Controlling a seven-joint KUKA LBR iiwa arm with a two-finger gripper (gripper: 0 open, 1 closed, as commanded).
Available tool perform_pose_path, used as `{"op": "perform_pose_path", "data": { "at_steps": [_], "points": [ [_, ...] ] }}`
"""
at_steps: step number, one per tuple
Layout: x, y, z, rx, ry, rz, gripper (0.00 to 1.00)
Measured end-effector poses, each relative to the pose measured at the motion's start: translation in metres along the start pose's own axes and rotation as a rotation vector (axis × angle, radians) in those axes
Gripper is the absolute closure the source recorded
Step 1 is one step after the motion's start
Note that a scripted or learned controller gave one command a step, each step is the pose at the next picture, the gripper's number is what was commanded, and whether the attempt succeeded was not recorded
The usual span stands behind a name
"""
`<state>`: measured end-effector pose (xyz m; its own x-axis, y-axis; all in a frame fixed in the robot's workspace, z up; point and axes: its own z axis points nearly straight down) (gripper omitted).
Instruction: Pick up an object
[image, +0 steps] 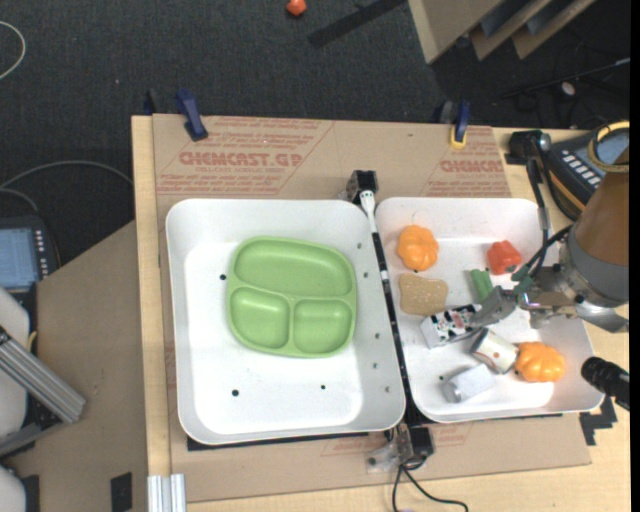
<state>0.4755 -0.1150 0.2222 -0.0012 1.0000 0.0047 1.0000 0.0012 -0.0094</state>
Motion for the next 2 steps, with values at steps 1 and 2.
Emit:
{"op": "perform_pose_path", "data": {
  "at_steps": [1,2],
  "points": [
    [-0.004,0.002,0.083,0.001,-0.002,0.002,0.00],
    [-0.025,0.062,0.117,-0.034,-0.010,0.003,0.00]
  ]
}}
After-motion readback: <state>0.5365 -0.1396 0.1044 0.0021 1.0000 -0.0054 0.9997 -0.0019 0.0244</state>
